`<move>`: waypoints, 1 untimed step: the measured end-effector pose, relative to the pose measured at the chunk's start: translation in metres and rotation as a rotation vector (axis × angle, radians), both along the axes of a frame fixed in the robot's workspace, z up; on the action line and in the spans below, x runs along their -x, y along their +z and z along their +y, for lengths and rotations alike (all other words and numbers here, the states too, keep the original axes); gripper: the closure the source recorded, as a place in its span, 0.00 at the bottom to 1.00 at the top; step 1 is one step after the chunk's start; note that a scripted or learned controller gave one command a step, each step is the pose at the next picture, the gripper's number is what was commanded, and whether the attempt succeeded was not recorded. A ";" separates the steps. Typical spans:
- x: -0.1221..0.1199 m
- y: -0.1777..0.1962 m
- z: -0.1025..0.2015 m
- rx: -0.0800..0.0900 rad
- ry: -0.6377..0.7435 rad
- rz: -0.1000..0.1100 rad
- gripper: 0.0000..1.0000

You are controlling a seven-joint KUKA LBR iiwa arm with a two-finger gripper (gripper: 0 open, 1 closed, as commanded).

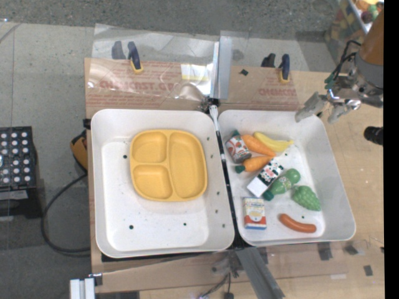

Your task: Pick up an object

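My gripper (324,108) hung spread and empty at the right bin's (336,185) 1 o'clock corner; approach step, next needed descent toward the banana (274,143).

Right bin (333,185) holds toy food: carrots (255,154), banana (273,143), sausage (297,223), small carton (254,213), all lying flat.

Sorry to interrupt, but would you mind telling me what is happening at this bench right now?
A robot arm is set to pick an object out of the right bin. Its gripper hangs over that bin's upper right corner, jaws apart with nothing between them. The toy food lies untouched in the bin: a banana, two carrots, a sausage, a small carton and some green pieces. The left bin holds a yellow divided plate.
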State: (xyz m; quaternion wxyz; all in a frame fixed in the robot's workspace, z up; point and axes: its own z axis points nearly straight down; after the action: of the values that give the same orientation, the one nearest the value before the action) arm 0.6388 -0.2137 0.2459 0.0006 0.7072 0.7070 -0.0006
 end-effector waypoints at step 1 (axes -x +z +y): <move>0.006 -0.141 0.049 0.000 0.048 0.002 0.00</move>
State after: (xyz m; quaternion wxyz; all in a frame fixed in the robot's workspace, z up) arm 0.6326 -0.1646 0.1049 -0.0002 0.6901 0.7237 -0.0015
